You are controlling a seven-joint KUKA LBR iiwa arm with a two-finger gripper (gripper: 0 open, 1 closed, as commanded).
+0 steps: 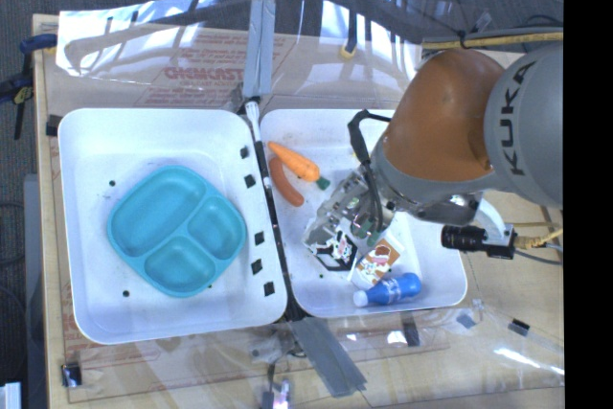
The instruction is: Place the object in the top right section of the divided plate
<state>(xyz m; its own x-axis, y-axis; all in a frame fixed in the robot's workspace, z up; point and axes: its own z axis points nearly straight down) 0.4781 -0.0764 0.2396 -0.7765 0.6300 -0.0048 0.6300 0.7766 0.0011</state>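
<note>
The gripper (337, 230) hangs over the right bin (436, 292), apparently mid-pick. I cannot tell its grip. Next comes carrying something to the divided plate (177, 230).

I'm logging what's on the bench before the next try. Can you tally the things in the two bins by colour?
Orange: 2, the orange toy carrot and the darker orange sausage-shaped piece
Light blue: 1, the light blue divided plastic plate
White with blue cap: 1, the small white bottle
Total: 4
</note>
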